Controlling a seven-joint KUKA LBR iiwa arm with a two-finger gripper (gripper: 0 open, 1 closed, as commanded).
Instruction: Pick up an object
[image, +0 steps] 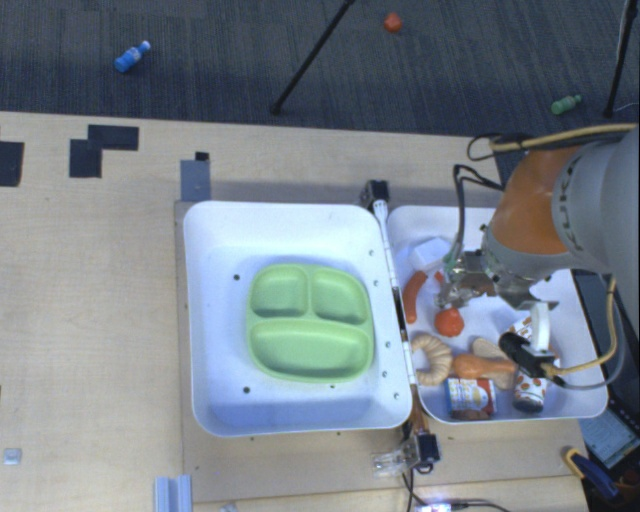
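Light wooden tabletop (90, 330) carries two shallow white plastic bins side by side.

Left white bin (215, 300): one pale green three-compartment plastic tray (310, 322), lying flat near the bin's centre, nothing else in it.

Right white bin (580, 395), just beside the green tray's bin, crowded. Counted there: one long orange-red sausage-shaped piece (412, 296) against the bin's left wall; one small round red ball (449, 321) just right of it; one beige twisted bread-like piece (433, 357) below the ball; one small can with a printed label (470, 397) at the bin's near edge; one second dark can-like item (529, 393) beside that can; one orange carrot-like piece (490, 366) between them. More small items sit under the arm, too hidden to name.

Tool (462, 283) hangs low in the right bin, just above the red ball, fingertips close to it. Finger spread: cannot tell; nothing seen between them. Grey arm with orange band (530, 205) covers the bin's right half.
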